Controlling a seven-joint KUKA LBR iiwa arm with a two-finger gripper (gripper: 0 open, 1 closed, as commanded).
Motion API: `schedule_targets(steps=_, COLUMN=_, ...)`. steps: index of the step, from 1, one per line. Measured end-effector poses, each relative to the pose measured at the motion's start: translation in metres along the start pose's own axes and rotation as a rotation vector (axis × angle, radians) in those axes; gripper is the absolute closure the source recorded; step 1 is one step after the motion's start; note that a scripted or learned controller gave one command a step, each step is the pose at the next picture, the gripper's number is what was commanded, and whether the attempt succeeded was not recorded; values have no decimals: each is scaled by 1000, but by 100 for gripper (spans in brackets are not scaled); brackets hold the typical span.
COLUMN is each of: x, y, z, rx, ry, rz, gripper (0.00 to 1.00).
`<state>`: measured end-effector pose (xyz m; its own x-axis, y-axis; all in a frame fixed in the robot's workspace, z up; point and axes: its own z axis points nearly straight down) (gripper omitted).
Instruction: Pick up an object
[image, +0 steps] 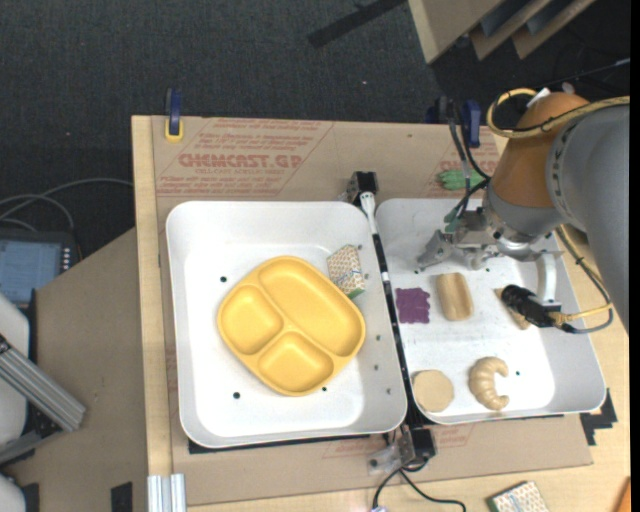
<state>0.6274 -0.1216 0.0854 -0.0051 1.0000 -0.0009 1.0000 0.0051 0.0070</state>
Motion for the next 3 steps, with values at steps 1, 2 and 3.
schedule_targets(steps=1, x=4, y=-65, z=0, rx=13, ry=3, rz=7, gripper=0)
schedule_targets(steps=2, x=3, y=-62, z=-10, rx=7, ry=1, rz=6, gripper=100)
schedule_targets(steps=3, x=64, y=-18, z=-106, rx=-7, ry=2, rz=-3, gripper=100)
